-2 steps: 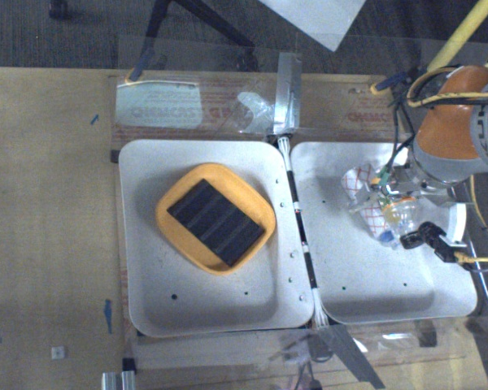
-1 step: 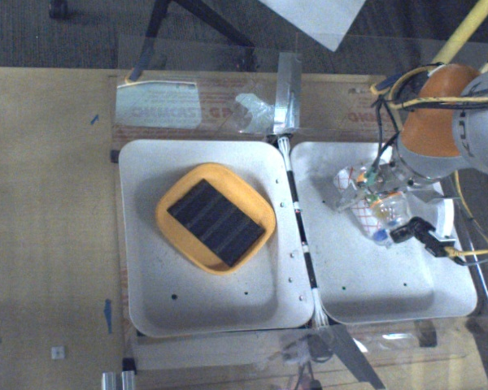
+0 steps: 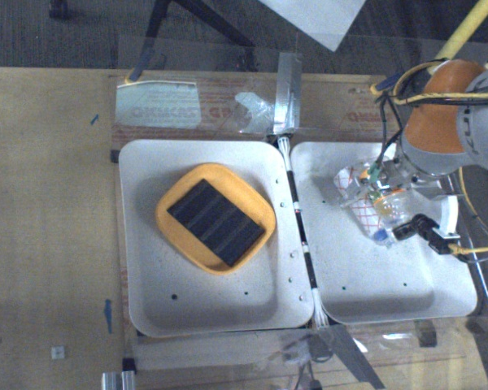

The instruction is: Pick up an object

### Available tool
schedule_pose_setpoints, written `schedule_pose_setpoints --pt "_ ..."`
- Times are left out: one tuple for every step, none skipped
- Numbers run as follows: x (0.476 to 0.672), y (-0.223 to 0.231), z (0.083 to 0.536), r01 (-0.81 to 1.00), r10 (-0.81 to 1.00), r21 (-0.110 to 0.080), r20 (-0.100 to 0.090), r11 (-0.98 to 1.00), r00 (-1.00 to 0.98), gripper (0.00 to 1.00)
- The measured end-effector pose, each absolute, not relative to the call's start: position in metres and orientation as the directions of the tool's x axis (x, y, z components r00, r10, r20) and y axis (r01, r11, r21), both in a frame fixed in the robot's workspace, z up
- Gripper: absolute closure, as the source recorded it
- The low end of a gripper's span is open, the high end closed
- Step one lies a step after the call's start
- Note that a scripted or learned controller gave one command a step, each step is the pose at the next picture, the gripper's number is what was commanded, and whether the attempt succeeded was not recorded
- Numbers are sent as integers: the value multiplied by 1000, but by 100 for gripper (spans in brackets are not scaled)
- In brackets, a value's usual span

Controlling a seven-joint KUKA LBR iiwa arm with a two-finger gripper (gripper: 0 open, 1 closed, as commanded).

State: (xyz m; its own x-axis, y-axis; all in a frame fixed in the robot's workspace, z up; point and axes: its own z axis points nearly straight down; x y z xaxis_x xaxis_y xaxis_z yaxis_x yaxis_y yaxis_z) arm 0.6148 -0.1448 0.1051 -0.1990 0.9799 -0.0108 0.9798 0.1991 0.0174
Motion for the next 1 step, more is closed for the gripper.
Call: schedule_pose_setpoints --pt "668 -79 208 894 894 3 -3 449 -449 100"
